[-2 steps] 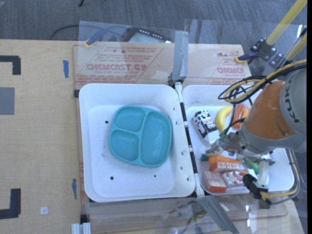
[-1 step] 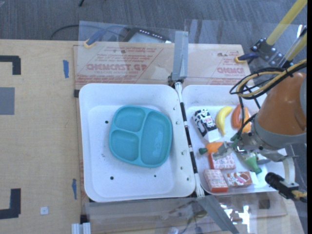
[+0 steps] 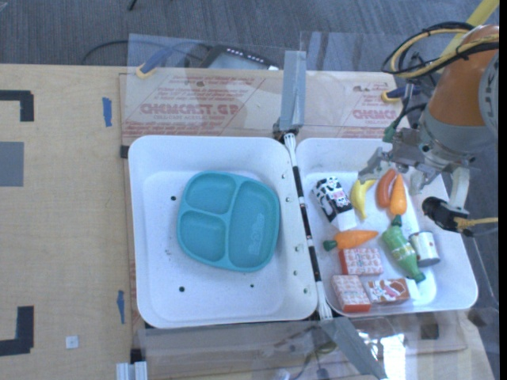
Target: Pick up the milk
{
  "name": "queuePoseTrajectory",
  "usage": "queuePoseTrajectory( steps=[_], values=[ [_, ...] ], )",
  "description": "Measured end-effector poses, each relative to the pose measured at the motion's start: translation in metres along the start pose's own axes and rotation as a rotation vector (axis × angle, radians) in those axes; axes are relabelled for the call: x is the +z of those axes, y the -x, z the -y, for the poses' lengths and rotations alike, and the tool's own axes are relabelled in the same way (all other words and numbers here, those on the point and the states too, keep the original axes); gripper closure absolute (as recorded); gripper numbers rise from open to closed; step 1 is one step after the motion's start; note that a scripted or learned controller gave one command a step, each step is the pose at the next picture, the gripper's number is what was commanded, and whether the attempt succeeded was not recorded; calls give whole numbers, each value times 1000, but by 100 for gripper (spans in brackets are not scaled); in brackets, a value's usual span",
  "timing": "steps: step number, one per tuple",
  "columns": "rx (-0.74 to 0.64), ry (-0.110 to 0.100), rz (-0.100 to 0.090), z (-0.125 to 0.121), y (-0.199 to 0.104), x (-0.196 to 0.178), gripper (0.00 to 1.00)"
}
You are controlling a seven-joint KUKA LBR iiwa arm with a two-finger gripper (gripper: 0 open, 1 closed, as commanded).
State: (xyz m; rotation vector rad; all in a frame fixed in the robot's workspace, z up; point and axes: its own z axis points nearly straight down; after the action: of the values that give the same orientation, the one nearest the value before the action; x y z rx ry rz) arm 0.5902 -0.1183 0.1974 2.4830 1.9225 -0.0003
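I see the milk (image 3: 332, 199), a small cow-patterned black-and-white carton, lying tilted; the gripper (image 3: 396, 167) above the orange pepper (image 3: 392, 191) is spread, holding nothing.

We see a grey arm (image 3: 451, 129) with a broad orange band (image 3: 467, 93) above the wrist. Yellow and black cables (image 3: 420, 46) loop beside it. Its claw (image 3: 404, 169) is pale grey metal with slender fingers (image 3: 372, 166).
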Motion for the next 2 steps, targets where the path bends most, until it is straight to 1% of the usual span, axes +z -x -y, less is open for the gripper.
queuePoseTrajectory(
  steps=[1,2],
  values=[
    [229,0,0,-23,-40,13,0],
    [204,28,-11,-28,-36,82,0]
  ],
)
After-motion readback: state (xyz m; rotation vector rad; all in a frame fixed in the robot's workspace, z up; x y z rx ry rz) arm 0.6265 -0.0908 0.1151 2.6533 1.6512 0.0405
